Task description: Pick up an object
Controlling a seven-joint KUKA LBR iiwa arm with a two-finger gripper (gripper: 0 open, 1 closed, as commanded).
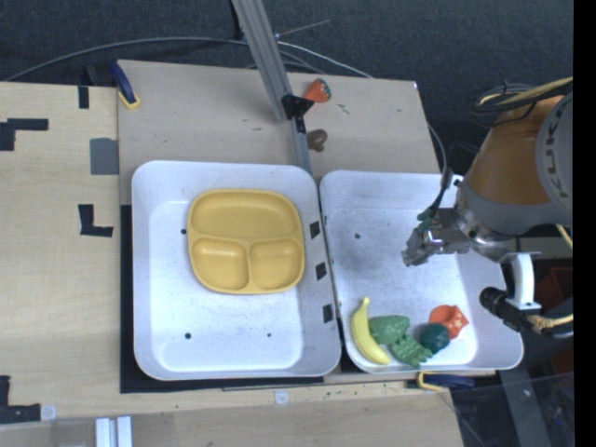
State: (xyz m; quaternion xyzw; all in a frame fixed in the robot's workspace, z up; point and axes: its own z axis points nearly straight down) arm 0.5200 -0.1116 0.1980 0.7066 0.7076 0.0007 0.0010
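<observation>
- Bench (214,110): a pale wooden surface bearing 2 shallow white bins set side by side, their inner rims touching.
- Left bin (163,343): holds 1 yellow divided plate (247,240) with 3 compartments, lying flat in the bin's upper half.
- Right bin (372,203): its contents are gathered along the near edge.
- Banana (365,335): yellow, curved, at the left end of that group.
- Green leafy toys (399,336): 2 pieces just beside the banana, touching each other.
- Dark teal round piece (434,337): against the green pieces, with an orange-red piece (449,318) touching it on the upper right.
- Arm (517,170): grey with an orange band, reaching in from the right over the right bin.
- Gripper (419,250): above the bin's bare middle, well apart from the toys; nothing is seen between its parts, and whether it is spread or closed cannot be told.
- Grey pole (261,40): slants across the top of the bench.
</observation>
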